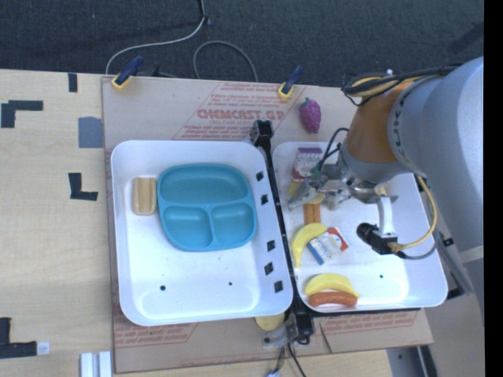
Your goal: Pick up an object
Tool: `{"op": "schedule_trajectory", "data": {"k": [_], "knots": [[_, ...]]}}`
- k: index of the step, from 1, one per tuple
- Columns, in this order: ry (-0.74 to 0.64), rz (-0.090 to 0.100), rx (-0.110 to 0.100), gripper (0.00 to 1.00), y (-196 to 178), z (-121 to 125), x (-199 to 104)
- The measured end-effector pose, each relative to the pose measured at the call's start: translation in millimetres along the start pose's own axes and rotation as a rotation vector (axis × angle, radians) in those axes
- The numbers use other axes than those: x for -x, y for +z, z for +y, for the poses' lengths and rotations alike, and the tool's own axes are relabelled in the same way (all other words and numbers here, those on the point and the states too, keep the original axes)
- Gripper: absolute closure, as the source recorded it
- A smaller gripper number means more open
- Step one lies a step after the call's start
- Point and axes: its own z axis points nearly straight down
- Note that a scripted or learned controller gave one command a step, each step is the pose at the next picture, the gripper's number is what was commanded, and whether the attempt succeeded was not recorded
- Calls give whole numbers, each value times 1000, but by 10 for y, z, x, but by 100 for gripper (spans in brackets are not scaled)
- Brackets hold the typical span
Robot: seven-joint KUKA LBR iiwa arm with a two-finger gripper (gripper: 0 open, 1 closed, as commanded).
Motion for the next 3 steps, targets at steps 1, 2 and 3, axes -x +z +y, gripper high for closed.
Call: {"op": "schedule_trajectory", "data": {"k": [1,2,3], "knots": [[0,0,-1,0,8,197,-74],[-1,3,-2,0,10,331,7],[4,15,-31,0,28,607,383]]}}
